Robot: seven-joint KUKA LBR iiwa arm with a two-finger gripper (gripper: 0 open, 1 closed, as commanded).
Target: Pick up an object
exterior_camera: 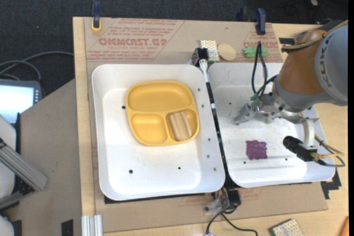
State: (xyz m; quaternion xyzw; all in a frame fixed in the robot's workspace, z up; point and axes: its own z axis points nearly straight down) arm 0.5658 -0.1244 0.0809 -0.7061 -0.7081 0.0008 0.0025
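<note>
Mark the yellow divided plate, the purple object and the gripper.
Yellow divided plate point(159, 98): camera view, on the bare floor of its large upper compartment.
Purple object point(256, 149): camera view, on its middle, in the right bin.
Gripper point(241, 116): camera view, at the tip of its metal end.

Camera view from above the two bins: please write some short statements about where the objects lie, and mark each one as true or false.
1. The yellow divided plate lies in the left bin. True.
2. The tan block sits in the plate's large upper compartment. False: it sits in the small lower right compartment.
3. The purple object lies in the right bin. True.
4. The gripper is over the left bin. False: it is over the right bin, above and left of the purple object in the picture.
5. The green object lies inside the right bin. False: it lies on the bench beyond the bin's far rim.
</note>
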